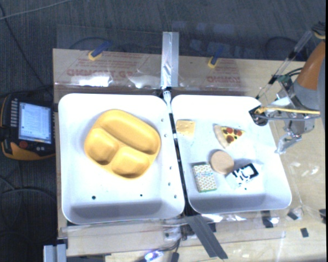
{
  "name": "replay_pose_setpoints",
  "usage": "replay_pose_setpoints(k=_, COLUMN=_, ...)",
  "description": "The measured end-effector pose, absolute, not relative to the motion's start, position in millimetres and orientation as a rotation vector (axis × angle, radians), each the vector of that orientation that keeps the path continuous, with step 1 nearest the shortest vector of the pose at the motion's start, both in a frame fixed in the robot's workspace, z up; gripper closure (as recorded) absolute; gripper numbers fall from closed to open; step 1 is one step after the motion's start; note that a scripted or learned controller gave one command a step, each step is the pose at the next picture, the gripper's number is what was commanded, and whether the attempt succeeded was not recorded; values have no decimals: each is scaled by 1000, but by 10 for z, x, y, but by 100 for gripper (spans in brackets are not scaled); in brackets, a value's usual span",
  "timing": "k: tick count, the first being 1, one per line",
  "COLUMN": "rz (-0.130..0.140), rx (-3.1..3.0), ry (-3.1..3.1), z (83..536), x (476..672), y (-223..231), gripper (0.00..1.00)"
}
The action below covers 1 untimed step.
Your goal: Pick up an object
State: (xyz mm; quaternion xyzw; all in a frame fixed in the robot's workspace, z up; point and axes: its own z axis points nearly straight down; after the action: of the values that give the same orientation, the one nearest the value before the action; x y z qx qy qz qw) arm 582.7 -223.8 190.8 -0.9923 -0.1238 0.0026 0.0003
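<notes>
Nearest the camera in the right bin (273, 198) lie a small green-patterned packet (205, 177) and a black-and-white item (244, 173), with a round tan disc (222, 161) between them, touching or nearly touching the latter. Further back sit a pizza-slice toy (228, 134) and a pale yellow cube (185, 127). The left bin (71, 201) carries a large yellow three-part dish (122, 142).

Any of these would serve; the pizza slice and the cube each stand free of neighbours, so a straight descent centred over one seems safest.

The gripper (290, 132) hangs at the right bin's outer rim, over the tabletop (309, 173), holding nothing; I cannot tell how wide its fingers stand.
</notes>
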Motion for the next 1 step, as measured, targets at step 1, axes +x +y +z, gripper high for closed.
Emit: replay_pose_setpoints(k=1, rz=-9, rx=-3120, ry=-406, z=888, x=6220, y=-1593, gripper=0)
